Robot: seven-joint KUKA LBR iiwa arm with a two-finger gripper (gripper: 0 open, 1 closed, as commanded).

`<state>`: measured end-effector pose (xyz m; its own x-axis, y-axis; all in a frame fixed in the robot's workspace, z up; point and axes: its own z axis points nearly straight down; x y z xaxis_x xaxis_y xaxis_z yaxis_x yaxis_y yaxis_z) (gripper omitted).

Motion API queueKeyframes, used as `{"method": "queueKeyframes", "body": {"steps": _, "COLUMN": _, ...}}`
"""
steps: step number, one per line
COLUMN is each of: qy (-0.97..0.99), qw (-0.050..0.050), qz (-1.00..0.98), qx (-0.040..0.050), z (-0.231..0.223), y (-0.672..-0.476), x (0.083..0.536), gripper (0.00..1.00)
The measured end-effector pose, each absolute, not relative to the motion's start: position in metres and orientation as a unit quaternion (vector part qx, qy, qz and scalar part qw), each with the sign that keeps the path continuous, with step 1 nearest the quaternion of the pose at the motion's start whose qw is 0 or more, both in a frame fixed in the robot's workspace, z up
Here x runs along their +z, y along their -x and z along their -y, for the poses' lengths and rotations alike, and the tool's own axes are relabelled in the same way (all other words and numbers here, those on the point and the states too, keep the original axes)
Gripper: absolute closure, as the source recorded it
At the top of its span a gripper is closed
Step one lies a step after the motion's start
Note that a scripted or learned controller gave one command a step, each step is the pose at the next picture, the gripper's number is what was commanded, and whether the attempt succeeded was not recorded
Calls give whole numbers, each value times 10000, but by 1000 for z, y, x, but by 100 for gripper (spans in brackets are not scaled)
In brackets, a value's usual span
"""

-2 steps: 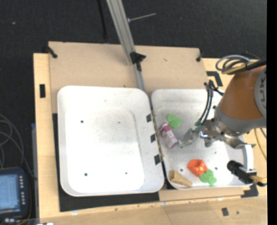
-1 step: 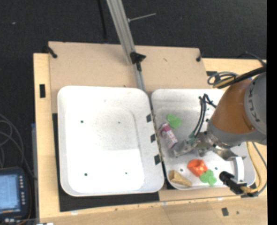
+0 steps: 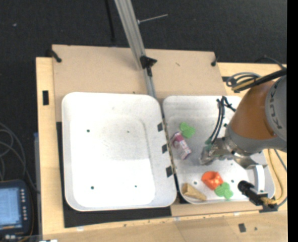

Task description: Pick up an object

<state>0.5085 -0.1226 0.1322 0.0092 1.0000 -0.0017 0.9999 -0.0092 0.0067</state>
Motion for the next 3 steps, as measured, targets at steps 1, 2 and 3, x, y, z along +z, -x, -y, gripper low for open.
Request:
{"method": "queueKeyframes", "body": {"steps": 1, "qy": -7085, "qw": 33, "qz": -7057, "qx": 16, "z": 132, "y": -513, "x": 179, "gripper": 100}}
{"method": "queueKeyframes", "body": {"steps": 2, "qy": -7063, "qw": 33, "qz": -7079, "qx": 17, "z": 133, "y": -515, "x": 223, "gripper": 100}}
{"method": "queueKeyframes", "body": {"steps": 3, "qy": -7047, "qw": 1, "qz": -7095, "qx": 9, "z": 83, "y": -521, "x": 219, "gripper": 100}}
